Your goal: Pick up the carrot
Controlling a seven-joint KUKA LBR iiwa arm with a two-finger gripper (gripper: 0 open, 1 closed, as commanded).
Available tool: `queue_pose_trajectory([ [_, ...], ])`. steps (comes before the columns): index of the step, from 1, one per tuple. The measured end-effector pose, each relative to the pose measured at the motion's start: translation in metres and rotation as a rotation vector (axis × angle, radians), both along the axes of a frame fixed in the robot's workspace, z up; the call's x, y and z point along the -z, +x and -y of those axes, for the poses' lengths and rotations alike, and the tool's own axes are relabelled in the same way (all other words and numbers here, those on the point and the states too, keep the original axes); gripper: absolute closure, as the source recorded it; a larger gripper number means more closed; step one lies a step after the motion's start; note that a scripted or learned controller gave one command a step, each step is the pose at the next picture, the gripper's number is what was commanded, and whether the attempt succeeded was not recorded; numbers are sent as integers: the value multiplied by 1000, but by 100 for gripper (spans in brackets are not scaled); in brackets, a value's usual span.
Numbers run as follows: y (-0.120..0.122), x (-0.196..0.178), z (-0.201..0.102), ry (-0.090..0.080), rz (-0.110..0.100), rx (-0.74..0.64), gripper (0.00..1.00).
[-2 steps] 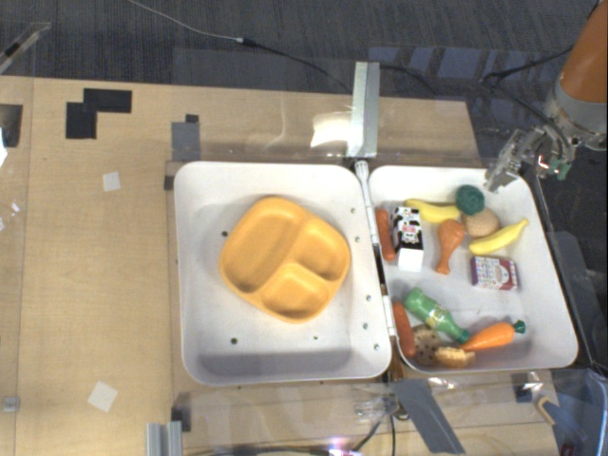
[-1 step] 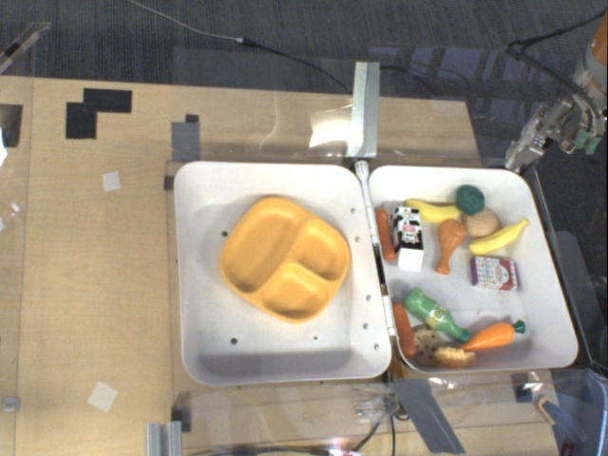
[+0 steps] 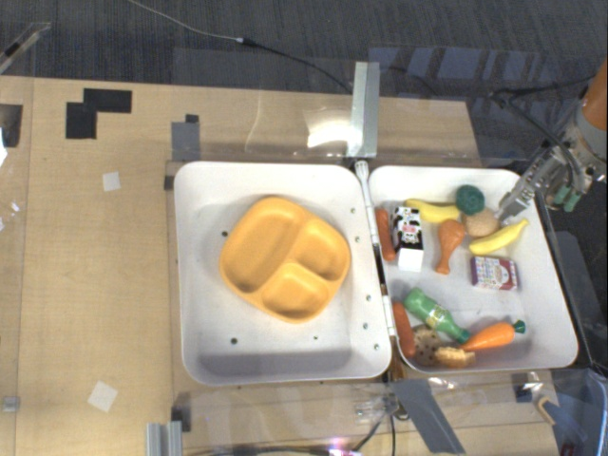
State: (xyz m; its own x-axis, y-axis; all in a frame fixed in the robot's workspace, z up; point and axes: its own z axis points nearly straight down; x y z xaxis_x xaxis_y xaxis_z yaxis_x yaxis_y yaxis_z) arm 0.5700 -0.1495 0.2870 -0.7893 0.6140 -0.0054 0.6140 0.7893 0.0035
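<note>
The carrot (image 3: 492, 336), orange with a small green top pointing right, lies flat near the front right corner of the right bin (image 3: 562, 323). My gripper (image 3: 515, 205) hangs over the far right part of that bin, above a yellow banana (image 3: 500, 238) and a beige lump (image 3: 482, 223). It is well away from the carrot, which lies towards the front of the bin. Nothing is visibly held by it.
The right bin also holds a second banana (image 3: 432, 210), a dark green ball (image 3: 469, 198), a drumstick (image 3: 448, 242), a black-and-white carton (image 3: 408, 228), a sausage (image 3: 384, 233), a green bottle (image 3: 435, 313) and a small card (image 3: 494, 272). An orange divided plate (image 3: 285, 257) sits in the left bin (image 3: 199, 331).
</note>
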Motion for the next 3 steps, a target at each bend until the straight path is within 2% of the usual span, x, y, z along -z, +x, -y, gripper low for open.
queue_pose_trajectory([
  [1, 6, -81, 46, -4, 8, 24, 100],
  [2, -72, -5, -5, 2, -5, 170, 100],
  [3, -31, 61, 27, 2, -5, 356, 100],
])
